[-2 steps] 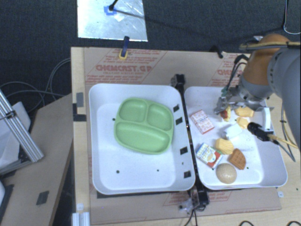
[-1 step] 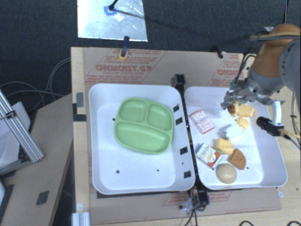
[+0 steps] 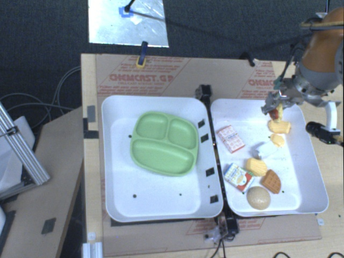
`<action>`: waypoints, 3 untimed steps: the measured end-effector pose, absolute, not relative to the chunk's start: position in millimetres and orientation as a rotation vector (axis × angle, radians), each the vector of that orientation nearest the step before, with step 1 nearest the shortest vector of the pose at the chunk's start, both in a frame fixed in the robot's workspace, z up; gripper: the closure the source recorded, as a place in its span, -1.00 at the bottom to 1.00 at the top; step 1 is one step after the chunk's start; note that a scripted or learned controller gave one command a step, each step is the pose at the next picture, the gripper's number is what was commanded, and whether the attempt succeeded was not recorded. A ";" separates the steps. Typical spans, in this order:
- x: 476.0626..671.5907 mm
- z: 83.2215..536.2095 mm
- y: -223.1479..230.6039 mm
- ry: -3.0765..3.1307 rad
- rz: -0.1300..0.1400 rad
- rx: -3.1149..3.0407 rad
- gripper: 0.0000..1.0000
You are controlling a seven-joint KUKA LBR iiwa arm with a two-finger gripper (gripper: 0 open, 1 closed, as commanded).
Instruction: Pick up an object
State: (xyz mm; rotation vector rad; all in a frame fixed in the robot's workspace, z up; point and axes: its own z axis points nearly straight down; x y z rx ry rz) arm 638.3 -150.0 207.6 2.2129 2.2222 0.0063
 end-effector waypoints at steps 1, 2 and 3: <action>639.4 225.6 -149.9 2.225 0.004 2.213 1.00; 634.7 225.6 -102.5 2.231 0.003 2.212 1.00; 639.5 235.1 -53.4 2.231 0.004 2.211 1.00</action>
